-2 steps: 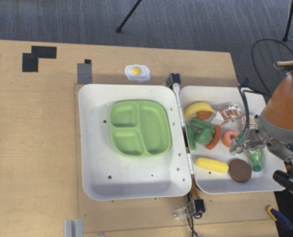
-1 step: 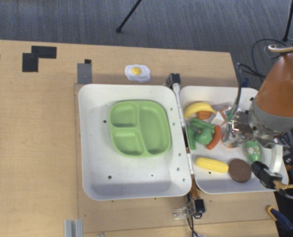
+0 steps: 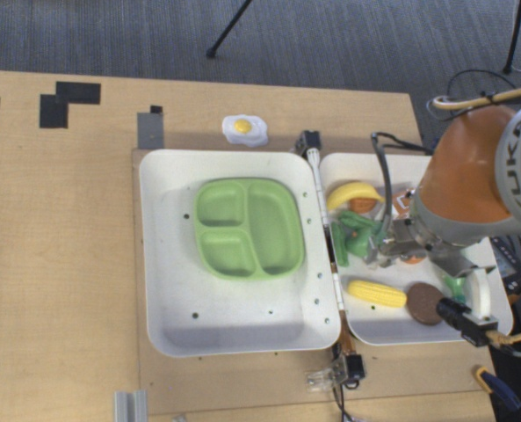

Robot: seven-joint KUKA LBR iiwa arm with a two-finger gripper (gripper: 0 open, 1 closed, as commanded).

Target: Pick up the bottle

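Camera view, from above at a slant. Two white bins sit side by side on the table (image 3: 58, 262).

The left bin (image 3: 168, 323) holds a green divided plate (image 3: 247, 227), about centred.

The right bin (image 3: 374, 328) is crowded. A banana (image 3: 352, 193) lies at the far left. A corn cob (image 3: 376, 294) lies near left, with a brown disc (image 3: 425, 303) just to its right.

The bottle (image 3: 352, 236), green, lies against this bin's left wall, between banana and corn.

The arm (image 3: 471, 174) reaches in from the right over the right bin. The end effector (image 3: 390, 251) is low in the bin, just right of the bottle and close to touching it. Cannot tell whether it is spread or pressed together, or whether it pinches anything.

A toy fried egg (image 3: 244, 130) sits on the table beyond the left bin.
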